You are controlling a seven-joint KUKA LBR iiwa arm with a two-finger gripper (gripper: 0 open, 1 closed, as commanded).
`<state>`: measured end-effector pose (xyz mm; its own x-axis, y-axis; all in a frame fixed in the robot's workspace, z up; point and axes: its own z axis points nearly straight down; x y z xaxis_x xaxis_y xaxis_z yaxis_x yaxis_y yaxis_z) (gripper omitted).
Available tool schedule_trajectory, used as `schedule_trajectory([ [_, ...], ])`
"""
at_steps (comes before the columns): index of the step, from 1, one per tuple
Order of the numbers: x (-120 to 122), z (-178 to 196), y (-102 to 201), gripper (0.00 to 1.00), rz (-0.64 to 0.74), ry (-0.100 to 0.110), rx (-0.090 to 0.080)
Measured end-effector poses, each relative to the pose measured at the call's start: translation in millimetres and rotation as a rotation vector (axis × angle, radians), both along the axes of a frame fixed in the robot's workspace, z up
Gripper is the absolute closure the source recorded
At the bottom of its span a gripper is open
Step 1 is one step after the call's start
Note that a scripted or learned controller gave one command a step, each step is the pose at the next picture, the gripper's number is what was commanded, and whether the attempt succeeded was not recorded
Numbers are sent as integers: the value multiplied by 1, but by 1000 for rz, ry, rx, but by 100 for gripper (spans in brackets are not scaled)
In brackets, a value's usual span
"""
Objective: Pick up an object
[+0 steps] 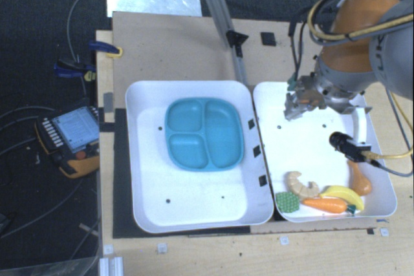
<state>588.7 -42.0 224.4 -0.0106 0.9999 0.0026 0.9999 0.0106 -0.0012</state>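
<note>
Risk is a miss: my gripper [299,105] hangs over the bare upper part of the right bin [275,139], well apart from the toys crowded in its lower corner, and whether it is open I cannot tell. The carrot [323,205] lies flat, long axis left-right, touching the banana [343,193], so I may pinch both.

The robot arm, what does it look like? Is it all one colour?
No. The arm is grey metal with a big rounded orange part on top. Yellow and black cables loop around it. At its end sits a small grey gripper of blocky metal parts.
</note>
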Motion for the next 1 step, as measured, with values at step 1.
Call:
schedule_trajectory([
  [1,-17,-10,49,100,-1,0,0],
])
